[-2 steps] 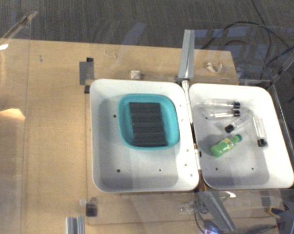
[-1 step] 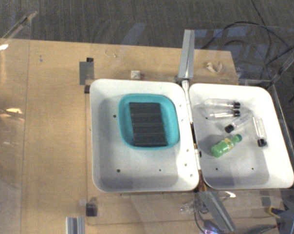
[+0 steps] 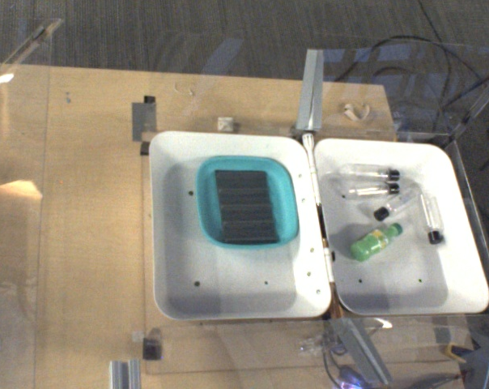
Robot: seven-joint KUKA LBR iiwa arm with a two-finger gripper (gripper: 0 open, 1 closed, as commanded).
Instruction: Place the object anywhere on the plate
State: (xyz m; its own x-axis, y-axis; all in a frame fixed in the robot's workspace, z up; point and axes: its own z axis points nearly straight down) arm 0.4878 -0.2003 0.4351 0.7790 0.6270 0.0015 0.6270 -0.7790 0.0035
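on the wooden bench (image 3: 74, 241) two shallow white bins sit side by side, with their edges touching in the middle. i cannot tell if the gripper is spread or pressed together. the left bin (image 3: 172, 282) is smooth and has round corners. it holds a blue-green plate (image 3: 287, 209) shaped like a soft square. a dark block with ridges across it (image 3: 246, 207) lies flat on the plate. the right bin (image 3: 463, 290) holds the small things. a little green bottle (image 3: 374, 241) lies on its side near the middle of that bin, well apart from the plate. two clear tubes with black caps (image 3: 366, 181) lie close together above it. another clear tube (image 3: 394, 205) lies tilted just beside the bottle, and one more (image 3: 431, 217) lies nearer the right wall.
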